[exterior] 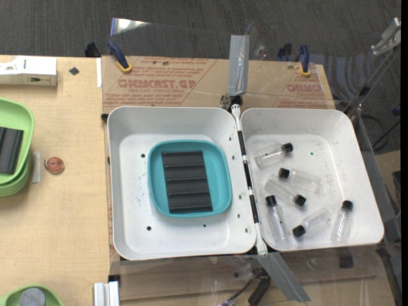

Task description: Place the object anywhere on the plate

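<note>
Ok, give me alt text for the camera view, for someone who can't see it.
Two white bins sit side by side: the left bin holds a teal plate with a black ridged insert, the right bin several clear black-capped vials.

Pale grey metallic piece [389,37] at upper right edge, identity uncertain

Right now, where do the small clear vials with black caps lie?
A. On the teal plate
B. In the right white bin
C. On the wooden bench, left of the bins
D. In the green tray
B: the vials lie scattered on the floor of the right bin, while the teal plate in the left bin carries only a dark ribbed insert.
</note>
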Available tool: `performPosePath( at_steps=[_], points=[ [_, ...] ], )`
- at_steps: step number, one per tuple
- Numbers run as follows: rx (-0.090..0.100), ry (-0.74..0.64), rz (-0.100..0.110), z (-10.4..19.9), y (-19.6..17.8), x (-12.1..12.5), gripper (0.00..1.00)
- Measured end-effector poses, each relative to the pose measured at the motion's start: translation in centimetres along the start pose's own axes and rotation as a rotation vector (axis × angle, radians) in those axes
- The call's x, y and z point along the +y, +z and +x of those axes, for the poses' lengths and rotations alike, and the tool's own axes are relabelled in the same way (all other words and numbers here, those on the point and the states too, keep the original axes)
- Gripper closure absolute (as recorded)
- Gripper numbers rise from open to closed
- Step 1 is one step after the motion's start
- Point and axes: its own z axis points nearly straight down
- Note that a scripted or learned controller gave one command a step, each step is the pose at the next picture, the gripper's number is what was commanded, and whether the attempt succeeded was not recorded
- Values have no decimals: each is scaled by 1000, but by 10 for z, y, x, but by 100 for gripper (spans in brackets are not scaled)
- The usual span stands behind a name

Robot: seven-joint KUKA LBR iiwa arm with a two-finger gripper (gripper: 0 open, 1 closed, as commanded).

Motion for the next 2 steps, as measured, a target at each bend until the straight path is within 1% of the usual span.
performPosePath(
  at_steps=[1, 2],
  points=[
    [1, 95, 1, 10, 139, -1, 0],
    [0, 102, 0, 4, 5, 0, 0]
  ],
)
